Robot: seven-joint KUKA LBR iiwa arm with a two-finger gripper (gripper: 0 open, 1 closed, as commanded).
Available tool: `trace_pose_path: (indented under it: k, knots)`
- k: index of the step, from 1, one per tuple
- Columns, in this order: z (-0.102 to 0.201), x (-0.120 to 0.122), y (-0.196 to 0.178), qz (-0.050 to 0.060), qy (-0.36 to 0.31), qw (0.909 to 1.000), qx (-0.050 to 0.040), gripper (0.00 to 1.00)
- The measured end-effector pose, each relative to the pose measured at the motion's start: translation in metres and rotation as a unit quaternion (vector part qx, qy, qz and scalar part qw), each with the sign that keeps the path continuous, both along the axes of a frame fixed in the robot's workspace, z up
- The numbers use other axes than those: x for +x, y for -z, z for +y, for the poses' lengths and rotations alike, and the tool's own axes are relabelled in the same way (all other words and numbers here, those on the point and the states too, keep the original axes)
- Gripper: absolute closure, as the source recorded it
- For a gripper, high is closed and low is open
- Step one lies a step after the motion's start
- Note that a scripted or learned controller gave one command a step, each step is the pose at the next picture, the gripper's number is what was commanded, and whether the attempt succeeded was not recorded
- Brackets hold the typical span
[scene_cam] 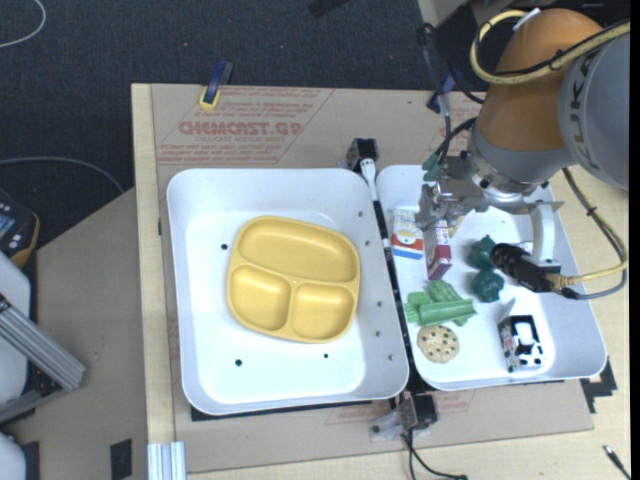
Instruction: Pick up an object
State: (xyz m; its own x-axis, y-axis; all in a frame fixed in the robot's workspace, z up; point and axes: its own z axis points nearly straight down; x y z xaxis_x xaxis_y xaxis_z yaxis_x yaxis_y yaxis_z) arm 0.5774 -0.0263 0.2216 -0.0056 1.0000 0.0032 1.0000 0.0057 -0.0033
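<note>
Approach step: hand (437, 230) low in right bin (575, 338), grip state unclear, dark red carton (439, 256) directly beneath; next, clamp and lift straight.

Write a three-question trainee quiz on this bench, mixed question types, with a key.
1. True or false: the yellow divided tray lies in the right bin.
2. Which item sits nearest the cookie? A) green toy B) dark teal toy C) black-and-white toy
3. Fill in: the gripper hovers over the ___ bin.

Key: 1. False; it lies in the left bin. 2. A. 3. right.
</note>
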Motion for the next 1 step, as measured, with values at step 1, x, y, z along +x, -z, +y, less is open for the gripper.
trace_pose_path:
  k: [1]
  knots:
    - [0.0528,-0.0142,0.0073,0.0,0.0,1.0,-0.0005,1.0]
